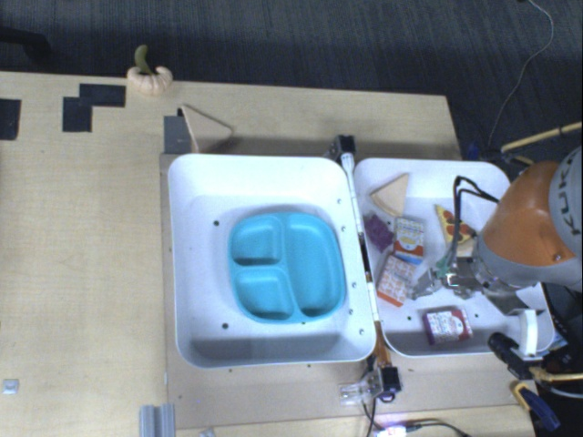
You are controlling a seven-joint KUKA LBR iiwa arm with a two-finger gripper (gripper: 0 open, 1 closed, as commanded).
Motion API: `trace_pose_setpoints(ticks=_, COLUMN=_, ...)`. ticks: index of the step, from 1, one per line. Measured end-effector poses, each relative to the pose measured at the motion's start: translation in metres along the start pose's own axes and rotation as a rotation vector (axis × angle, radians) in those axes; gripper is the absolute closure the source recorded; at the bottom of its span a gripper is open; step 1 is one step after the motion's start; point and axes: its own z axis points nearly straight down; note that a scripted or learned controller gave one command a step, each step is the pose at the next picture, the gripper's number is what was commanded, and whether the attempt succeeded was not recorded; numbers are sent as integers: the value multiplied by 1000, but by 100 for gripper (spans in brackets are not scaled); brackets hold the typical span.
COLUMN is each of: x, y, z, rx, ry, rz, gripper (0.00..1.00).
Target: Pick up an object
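Observation:
The right bin [401, 342] holds several small objects: a tan wedge [391, 192], a purple piece [378, 232], a small printed packet [410, 234], a red-and-white packet [396, 279], a dark red packet [444, 325] and a colourful item [453, 226] partly under the arm. My gripper [430, 283] hangs low over the middle of this bin, just right of the red-and-white packet and above the dark red packet. Nothing shows between its fingers. The arm's orange band [528, 217] covers the bin's right side.
The left bin [196, 244] holds a blue divided tray [287, 264]. A black rod [357, 217] runs along the divide between the bins. A small gourd-like object [148, 78] lies on the bench at the far left. Cables lie at the front edge.

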Motion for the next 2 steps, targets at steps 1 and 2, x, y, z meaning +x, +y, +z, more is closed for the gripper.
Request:
trace_pose_setpoints(ticks=1, x=0, y=2, z=-11, rx=-6, ry=0, rz=-2, gripper=100)
trace_pose_setpoints(ticks=2, x=-75, y=32, z=-67, rx=8, ry=4, rz=0, gripper=100)
